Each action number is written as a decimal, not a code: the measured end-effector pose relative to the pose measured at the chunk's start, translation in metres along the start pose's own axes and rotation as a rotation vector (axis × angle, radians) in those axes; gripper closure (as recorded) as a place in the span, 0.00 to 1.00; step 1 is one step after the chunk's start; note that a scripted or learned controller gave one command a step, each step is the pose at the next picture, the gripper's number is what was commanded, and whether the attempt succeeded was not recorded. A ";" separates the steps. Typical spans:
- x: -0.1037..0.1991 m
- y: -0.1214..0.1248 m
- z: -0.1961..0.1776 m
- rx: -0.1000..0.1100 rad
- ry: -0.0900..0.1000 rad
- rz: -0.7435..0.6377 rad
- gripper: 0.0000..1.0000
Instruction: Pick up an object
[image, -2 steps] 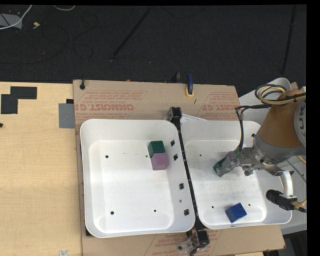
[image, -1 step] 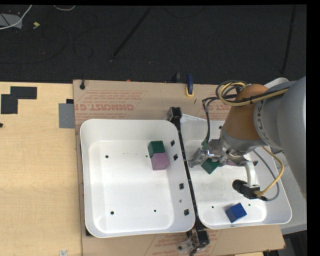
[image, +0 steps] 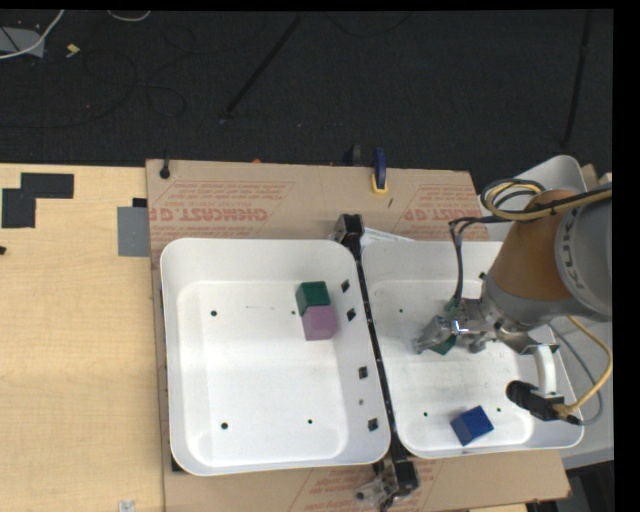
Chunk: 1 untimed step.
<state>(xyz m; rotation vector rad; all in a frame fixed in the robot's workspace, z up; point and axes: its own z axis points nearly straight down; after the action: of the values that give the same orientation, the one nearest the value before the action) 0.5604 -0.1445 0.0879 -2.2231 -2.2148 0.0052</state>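
Camera view: I'm hovering low in the right bin (image: 520, 440), my jaws (image: 440, 340) near its middle; can't tell how far apart they are or whether they're holding anything. Blue block (image: 471, 425) is lying near the front rim, apart from me. Green block (image: 313, 294) and purple block (image: 319, 322) are touching in the left bin (image: 190, 440). Pick looks not yet done.

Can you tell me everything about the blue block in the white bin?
The blue block is a small cube-like piece with a plain, solid blue, matte surface. It lies flat on the floor of the right bin, near that bin's front edge, turned at an angle to the bin's walls. Nothing touches it apart from the bin floor. The gripper sits well apart from it, further back in the same bin.
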 end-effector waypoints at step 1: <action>0.019 0.085 -0.001 0.005 0.001 -0.005 0.00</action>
<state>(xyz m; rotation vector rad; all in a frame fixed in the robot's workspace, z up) 0.6452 -0.1262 0.0880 -2.2145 -2.2168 0.0093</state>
